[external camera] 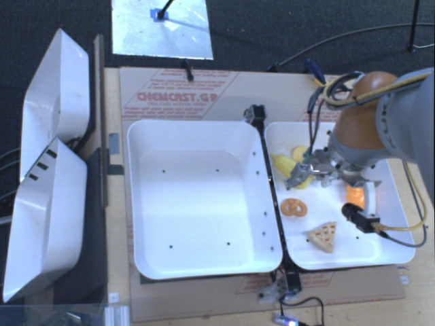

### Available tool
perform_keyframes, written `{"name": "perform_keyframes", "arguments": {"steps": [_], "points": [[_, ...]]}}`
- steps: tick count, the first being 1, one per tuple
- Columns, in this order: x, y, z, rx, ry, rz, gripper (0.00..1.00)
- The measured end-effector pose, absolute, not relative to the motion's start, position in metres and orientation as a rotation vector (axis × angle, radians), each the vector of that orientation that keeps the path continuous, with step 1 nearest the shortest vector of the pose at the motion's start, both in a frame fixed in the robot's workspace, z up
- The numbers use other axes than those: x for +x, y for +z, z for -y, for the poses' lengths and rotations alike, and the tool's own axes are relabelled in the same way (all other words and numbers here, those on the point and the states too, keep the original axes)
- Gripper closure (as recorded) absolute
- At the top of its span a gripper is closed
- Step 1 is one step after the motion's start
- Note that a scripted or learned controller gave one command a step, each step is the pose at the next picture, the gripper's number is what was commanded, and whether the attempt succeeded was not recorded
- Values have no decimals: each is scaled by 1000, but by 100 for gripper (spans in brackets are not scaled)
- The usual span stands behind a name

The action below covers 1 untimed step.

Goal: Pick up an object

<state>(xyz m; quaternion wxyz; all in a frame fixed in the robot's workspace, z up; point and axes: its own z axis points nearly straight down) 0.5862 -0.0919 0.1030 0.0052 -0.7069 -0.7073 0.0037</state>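
Arm (380,117): grey with an orange band, coming in from the right side of the frame, bent down over the right bin.
Tool (299,176): low in the right bin, near its left wall, just above the pretzel. Tip right next to the yellow things, maybe touching them.
Tool state: cannot tell if open or closed. Too small and dark to see. Nothing seen held in it.
Right bin (387,246): white and shallow, right of the middle of the frame, with small toy foods inside.
Yellow things (285,160): upper left part of the right bin, close to the wall between the bins. Partly hidden by the tool.
Pretzel (293,208): small, brown and round, flat on the bin floor, just below the tool.
Wedge piece (324,236): tan, like a slice, lower middle of the right bin, near the pretzel but not touching it.
Orange thing (355,195): right of the tool, under the arm, partly hidden.
Left bin (139,182): white, in the middle of the frame, side by side with the right bin.
Surface (177,94): tan board under both bins, with red print near its top edge.
Two more white bins (51,175): far left of the frame, tipped up on their sides.
Shiny plate (160,19): top of the frame, on the dark floor.
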Motion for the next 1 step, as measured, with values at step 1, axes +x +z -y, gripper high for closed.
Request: {"name": "perform_keyframes", "arguments": {"steps": [1], "points": [[596,82,138,-2223,2,2217,0]]}}
